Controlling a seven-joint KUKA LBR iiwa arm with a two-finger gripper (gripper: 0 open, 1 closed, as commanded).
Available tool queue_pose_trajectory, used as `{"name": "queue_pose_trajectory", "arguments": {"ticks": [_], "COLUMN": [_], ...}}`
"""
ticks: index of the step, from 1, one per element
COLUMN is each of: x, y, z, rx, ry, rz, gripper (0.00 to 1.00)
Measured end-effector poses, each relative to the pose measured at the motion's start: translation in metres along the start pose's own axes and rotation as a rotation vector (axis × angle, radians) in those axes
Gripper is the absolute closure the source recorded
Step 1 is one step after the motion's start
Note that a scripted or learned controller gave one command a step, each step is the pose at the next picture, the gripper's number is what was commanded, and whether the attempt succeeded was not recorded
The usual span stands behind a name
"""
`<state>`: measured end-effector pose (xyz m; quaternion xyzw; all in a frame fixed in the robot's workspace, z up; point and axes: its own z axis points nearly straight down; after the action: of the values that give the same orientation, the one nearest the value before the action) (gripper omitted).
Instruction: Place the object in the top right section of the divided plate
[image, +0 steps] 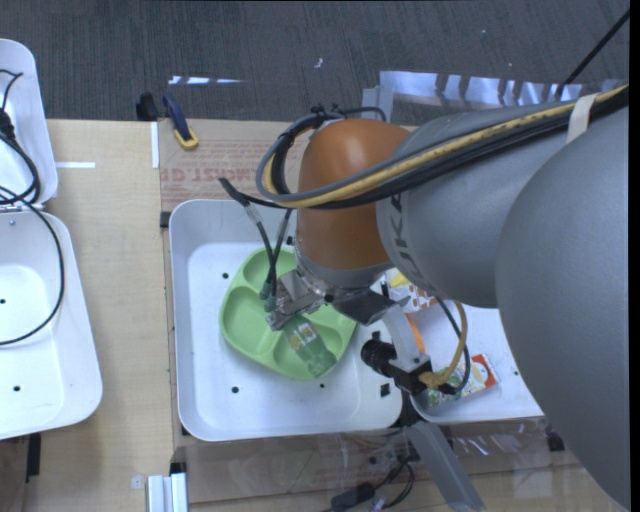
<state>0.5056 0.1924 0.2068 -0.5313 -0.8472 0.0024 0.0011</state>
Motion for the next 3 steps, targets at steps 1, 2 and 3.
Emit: {"name": "queue_pose_trajectory", "arguments": {"ticks": [1,2,3], "x": [0.0,0.006,0.034], "y": [0.0,-0.028,-0.015], "z": [0.0,-0.02,-0.032], "rx": [0.0,-0.001,-0.003], "ry": [0.0,0.0,-0.001], "rz": [0.0,-0.055,-0.07], "gripper": [0.0,0.0,0.0]}}
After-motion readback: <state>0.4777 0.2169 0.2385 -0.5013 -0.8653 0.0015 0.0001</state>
